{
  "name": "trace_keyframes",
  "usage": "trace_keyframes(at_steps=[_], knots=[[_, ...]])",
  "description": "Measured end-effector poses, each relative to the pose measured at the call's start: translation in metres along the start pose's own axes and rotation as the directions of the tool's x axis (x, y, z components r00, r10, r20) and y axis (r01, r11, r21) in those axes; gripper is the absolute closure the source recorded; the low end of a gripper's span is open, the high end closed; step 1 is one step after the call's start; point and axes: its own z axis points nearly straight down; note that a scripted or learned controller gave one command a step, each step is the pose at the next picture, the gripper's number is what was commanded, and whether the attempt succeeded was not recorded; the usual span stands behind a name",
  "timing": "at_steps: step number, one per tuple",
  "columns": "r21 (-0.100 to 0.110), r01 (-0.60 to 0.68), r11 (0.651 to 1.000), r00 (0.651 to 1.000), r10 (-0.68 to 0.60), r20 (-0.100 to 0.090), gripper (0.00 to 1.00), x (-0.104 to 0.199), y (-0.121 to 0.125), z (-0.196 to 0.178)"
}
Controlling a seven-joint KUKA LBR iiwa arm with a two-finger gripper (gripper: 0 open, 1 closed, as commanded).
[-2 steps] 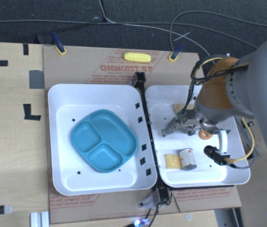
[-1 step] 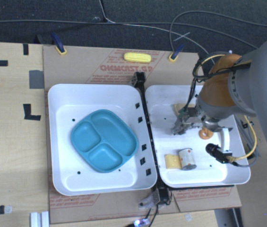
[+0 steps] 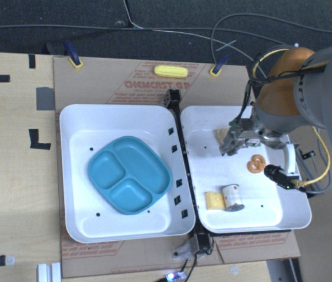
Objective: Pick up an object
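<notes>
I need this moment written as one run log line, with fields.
phase: reaching | gripper: low in right white bin | near: small tan block | untouched: orange ring, silver can, yellow sponge piece

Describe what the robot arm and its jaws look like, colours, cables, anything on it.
The arm is bulky, rounded grey with a broad orange band above the wrist. Thin yellow and black cables loop around that band and down the arm's side. The gripper is dark grey metal, with a white bracket and a black fitting beside it.
</notes>
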Motion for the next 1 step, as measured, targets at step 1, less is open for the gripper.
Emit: trace_keyframes(at_steps=[1], knots=[[-0.002, 0.000, 1.000, 1.000, 0.000, 0.001, 1.00, -0.0016, -0.0034, -0.0624]])
